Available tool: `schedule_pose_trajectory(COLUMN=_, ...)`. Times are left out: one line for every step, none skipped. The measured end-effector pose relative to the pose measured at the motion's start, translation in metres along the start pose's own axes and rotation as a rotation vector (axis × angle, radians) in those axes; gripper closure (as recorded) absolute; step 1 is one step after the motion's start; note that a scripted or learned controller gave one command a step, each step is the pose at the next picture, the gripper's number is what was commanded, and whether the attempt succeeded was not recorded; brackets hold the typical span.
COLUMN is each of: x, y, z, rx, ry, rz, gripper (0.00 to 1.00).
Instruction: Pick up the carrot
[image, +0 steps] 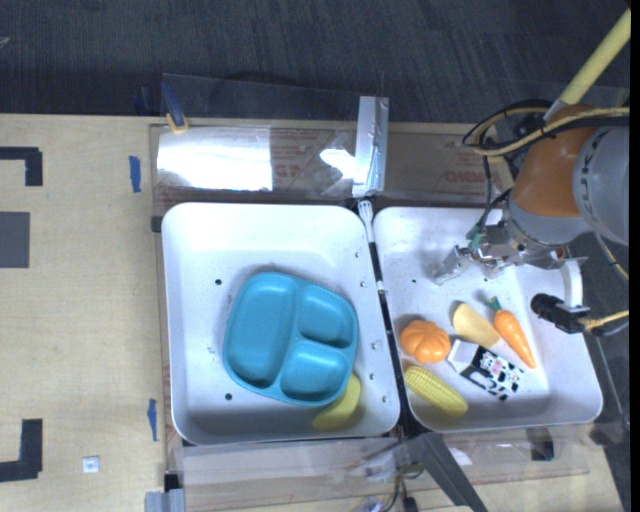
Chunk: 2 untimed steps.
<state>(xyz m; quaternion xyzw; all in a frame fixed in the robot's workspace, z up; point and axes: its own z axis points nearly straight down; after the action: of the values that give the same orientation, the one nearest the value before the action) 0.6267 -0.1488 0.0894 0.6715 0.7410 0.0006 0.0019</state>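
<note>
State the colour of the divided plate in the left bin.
The plate is light blue, seen plainly in the camera view from above.

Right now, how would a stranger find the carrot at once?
Look in the right bin, near its right wall. The carrot lies there beside a pale yellow cone. It alone is a slim orange taper with a green tip; the pumpkin is orange but round.

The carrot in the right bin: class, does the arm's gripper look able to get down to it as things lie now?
Probably yes. The carrot lies uncovered near the right bin's right wall, with the gripper above and left of it. A pale yellow toy lies close beside it and could crowd a grasp.
</note>
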Motion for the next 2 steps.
schedule_pose_trajectory(x=-0.0578, y=-0.0592, z=-0.0014, rx=-0.006, ry=0.014, rz=0.042, gripper=0.00)
schedule_pose_trajectory(x=-0.0603, y=-0.0593, z=-0.0105, rx=-0.008, ry=0.006, rz=0.044, gripper=1.00)
